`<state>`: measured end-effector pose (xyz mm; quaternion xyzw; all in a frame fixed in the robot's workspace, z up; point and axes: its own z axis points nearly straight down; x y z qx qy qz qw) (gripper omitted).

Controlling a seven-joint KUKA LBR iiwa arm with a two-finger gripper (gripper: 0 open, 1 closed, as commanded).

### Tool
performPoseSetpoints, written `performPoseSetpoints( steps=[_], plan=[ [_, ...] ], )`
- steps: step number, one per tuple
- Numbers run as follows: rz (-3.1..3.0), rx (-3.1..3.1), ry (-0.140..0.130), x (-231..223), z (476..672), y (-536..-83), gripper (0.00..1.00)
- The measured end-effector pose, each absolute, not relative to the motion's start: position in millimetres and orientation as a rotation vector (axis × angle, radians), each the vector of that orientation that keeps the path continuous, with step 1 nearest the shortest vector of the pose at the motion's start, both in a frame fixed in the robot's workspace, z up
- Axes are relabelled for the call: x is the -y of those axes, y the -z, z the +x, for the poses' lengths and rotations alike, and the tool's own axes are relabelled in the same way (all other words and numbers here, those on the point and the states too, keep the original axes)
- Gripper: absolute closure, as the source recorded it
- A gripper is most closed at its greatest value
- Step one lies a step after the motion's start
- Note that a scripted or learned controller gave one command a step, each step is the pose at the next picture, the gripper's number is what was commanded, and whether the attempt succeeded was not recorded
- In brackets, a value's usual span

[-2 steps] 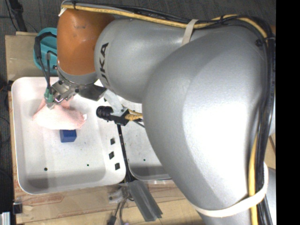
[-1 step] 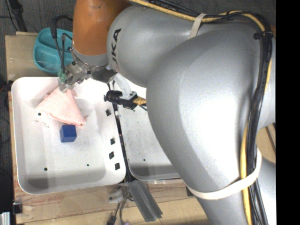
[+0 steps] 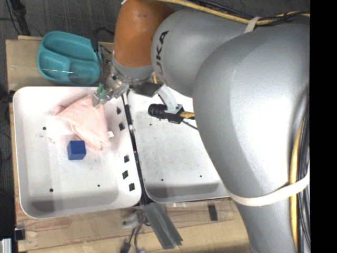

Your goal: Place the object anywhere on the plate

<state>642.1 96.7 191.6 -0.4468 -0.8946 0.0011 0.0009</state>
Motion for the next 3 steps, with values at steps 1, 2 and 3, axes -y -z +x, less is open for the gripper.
performPoseSetpoints(
  steps=[1,2,3],
  plan=[
    [-1.234,2.886,-0.004,-158,597.9,-223,1.00],
    [-0.852,3.021,-0.004,-198,585.2,-165,1.00],
    [-0.928,3.003,-0.002,-142,628.6,-187,1.00]
  ],
)
